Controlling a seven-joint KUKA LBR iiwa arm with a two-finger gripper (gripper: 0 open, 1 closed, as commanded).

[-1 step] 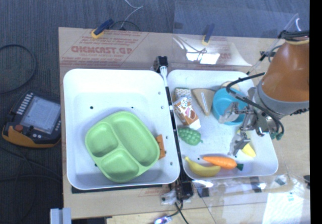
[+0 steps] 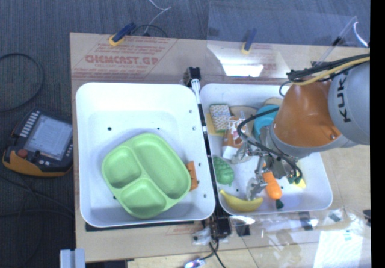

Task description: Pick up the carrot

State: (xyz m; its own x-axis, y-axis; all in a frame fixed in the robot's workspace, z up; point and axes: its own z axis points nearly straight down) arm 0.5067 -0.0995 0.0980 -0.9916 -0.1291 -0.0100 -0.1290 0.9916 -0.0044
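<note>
The carrot (image 2: 274,189) is a small orange piece with a dark tip, lying in the right bin (image 2: 319,200) near its front wall. My gripper (image 2: 263,180) hangs under the orange wrist band, directly over the carrot's left side and very close to it. Whether it touches the carrot is unclear from this angle. The arm hides the middle and back right of the bin.
A banana (image 2: 241,202) lies at the front left of the right bin, with a green vegetable (image 2: 224,171) behind it and packaged food (image 2: 220,117) further back. The left bin (image 2: 96,110) holds a green divided plate (image 2: 146,174) and a small orange piece (image 2: 192,175).
</note>
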